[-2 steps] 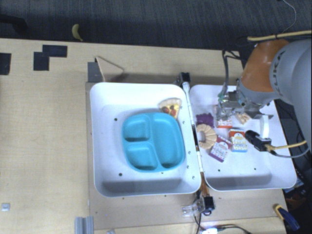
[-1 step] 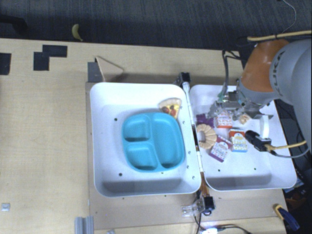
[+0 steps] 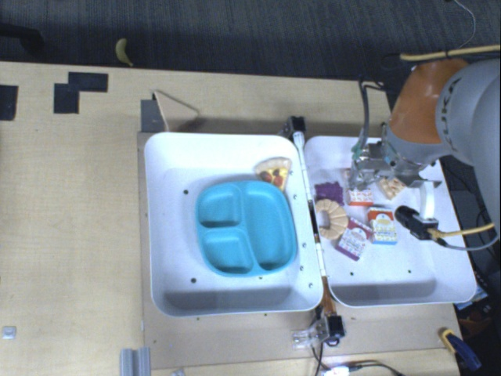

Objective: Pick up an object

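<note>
**Inspector:** Camera view from above the bench point(image 3: 78, 210). Report the layout.

**Onlooker:** Two white bins side by side. The left bin point(image 3: 168, 288) holds a blue tray point(image 3: 246, 227) with three compartments, lying near the middle. A pizza slice toy point(image 3: 273, 171) rests against the bin's far right wall, just beyond the tray's corner.

**Inspector:** And the right bin point(image 3: 391, 280)?

**Onlooker:** Small items cluster in its far half. A purple piece point(image 3: 329, 191) lies near the left wall, a tan round biscuit-like item point(image 3: 332, 218) just below it, and a purple packet point(image 3: 351, 244) beside that. A red and white box point(image 3: 382, 225) sits to the right of the packet. A tan piece point(image 3: 391, 186) lies near the gripper.

**Inspector:** Arm position?

**Onlooker:** The arm point(image 3: 462, 116) comes in from the right, orange band above the wrist, reaching down into the far part of the right bin. The gripper point(image 3: 365, 177) is low over the cluster, just above a red and white item point(image 3: 360, 198).

**Inspector:** Is it holding anything?

**Onlooker:** I cannot tell. The wrist hides how the gripper is set, and I see nothing clearly gripped. The items near it appear to lie on the bin floor.

**Inspector:** Anything outside the bins?

**Onlooker:** Black tape marks point(image 3: 78, 91) on the bench at far left.
</note>
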